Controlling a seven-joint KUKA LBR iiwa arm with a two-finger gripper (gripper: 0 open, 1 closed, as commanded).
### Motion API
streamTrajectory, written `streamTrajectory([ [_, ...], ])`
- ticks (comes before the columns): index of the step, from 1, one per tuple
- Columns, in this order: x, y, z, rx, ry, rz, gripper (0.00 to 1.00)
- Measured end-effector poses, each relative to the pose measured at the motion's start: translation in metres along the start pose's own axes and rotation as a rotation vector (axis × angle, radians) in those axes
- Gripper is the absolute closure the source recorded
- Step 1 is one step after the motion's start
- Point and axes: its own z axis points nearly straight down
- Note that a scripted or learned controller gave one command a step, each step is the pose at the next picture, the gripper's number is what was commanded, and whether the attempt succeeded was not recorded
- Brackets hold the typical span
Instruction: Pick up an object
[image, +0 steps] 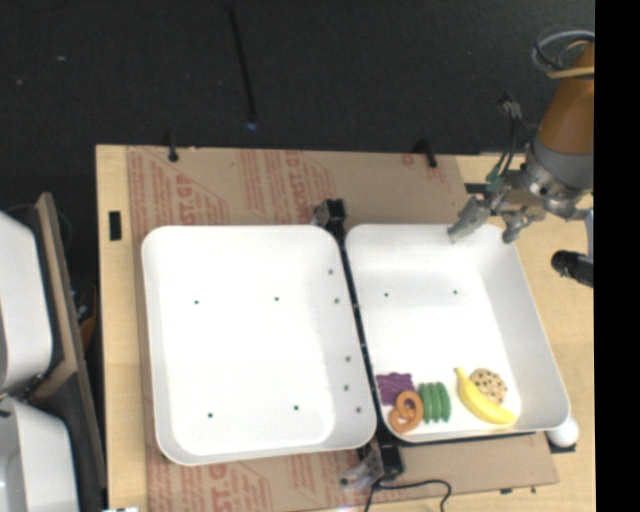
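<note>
Item: gripper (487, 222), two-finger, on the grey arm with the orange band (567, 118), entering from the right. Position: above the far edge of the right bin (440, 300), toward its far right corner. Fingers (462, 226) spread apart with a clear gap between them, tips pointing down at the rim; nothing between them and no contact with any object. Key relation: all candidate objects lie well apart from the gripper, along the opposite, near edge of the same bin, so the coming move appears to call for a traverse across the whole bare floor of the bin toward the near edge. Contents, near edge of right bin, from near left corner toward near right corner: purple piece (395, 384), with an orange ring (408, 411) just in front of it and touching or overlapping it; green ribbed piece (435, 400) just beside the ring; yellow banana (482, 400), long axis slanting from far-left to near-right; brown speckled cookie (488, 383) resting against the banana's upper curve. Judgement: the objects are crowded, so a clean grasp of one looks difficult; the banana sits nearest the arm's side. Left bin (250, 340): white floor with small dark dots. Both bins rest on a cardboard sheet (230, 185) over the bench.
</note>
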Motion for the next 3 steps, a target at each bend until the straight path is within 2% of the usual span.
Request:
streamTrajectory([
  [1, 0.000, 0.000, -0.011, -0.001, -0.001, 0.000, 1.00],
  [2, 0.022, 0.013, 0.129, 0.011, 0.002, -0.001, 1.00],
  [3, 0.073, 0.024, 0.129, 0.000, 0.001, -0.003, 1.00],
])
